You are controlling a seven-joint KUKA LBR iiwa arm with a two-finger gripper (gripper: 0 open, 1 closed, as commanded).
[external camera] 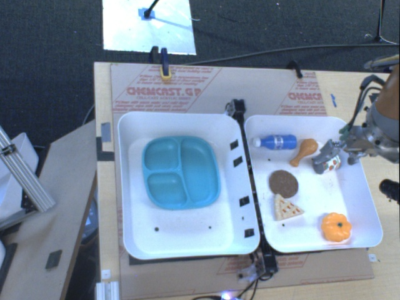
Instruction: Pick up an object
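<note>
glossy plastic tray [181, 171], seemingly smooth white bins [187, 125]

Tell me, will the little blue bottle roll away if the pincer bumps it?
Probably. The blue bottle lies on its side, and it looks round, so a nudge could roll it. It looks small, likely light, and its smooth surface may be slippery.

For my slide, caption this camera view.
Gripper over right bin near drumstick; blue tray in left bin.
</note>
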